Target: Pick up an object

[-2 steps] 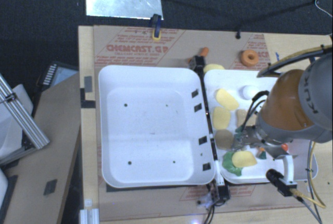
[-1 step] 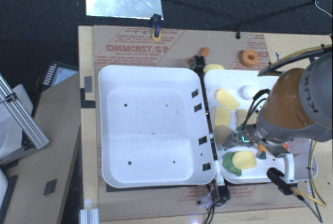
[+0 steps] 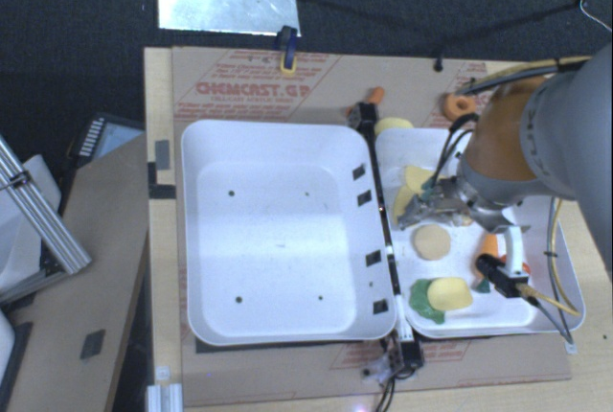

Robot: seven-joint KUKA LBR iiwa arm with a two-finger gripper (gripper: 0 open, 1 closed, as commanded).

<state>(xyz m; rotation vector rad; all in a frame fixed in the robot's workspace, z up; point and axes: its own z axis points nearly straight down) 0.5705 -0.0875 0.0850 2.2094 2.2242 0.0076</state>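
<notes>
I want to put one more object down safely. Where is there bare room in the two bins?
The left bin has a wide bare floor between its four walls. The right bin is crowded: the gripper hangs over a yellow piece, with a beige disc and a yellow and green toy below it.

The arm [image 3: 536,137] was cut off by the right edge, and its bulk hid much of the right bin [image 3: 498,319], including the bin's far right wall. The gripper [image 3: 420,205] was too small and dark to make out clearly, and a pale yellow piece [image 3: 414,180] lay partly hidden behind it. An orange object [image 3: 490,245] showed just a sliver beneath the wrist, its shape impossible to tell.
</notes>
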